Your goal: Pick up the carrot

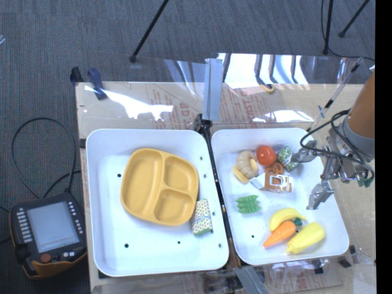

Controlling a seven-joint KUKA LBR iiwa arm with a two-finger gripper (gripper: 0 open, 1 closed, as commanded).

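The orange carrot with a green top lies in the right bin, near its front edge. A yellow banana touches it from behind and a yellow pepper-like fruit lies just to its right. My gripper hangs over the bin's right side, behind and a little to the right of the carrot and apart from it. Its two fingers are spread open, with nothing between them.
The right bin also holds a tomato, a bread roll, a brown carton, a green packet and green beans. The left bin holds a yellow divided plate and a patterned packet.
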